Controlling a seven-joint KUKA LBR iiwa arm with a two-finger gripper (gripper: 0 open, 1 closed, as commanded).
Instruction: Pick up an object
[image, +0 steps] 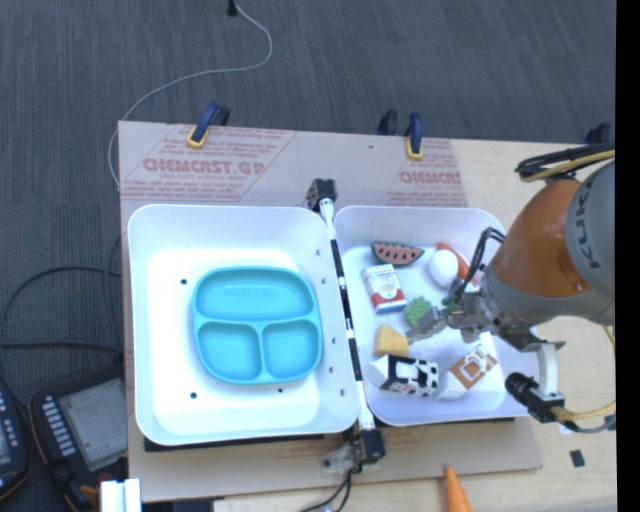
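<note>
— Dark carpet surrounds our tabletop (250, 160); what's leftmost?

— We see a blue three-compartment plastic tray (258, 324) in the left white bin (140, 300).

— And picking?

— Not done, we judge. Our claw (447, 318) hangs beside the small green broccoli toy (418, 312) in the right white bin (480, 400); we cannot tell its spread.

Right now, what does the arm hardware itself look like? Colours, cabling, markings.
The arm is a bulky grey body with a wide orange band above the wrist. Black and yellow cables loop over its top, and a thin black cable arcs down the orange section. A partial dark letter marking shows on the grey shell. The gripper is dark metal, with small green and red accents.
</note>
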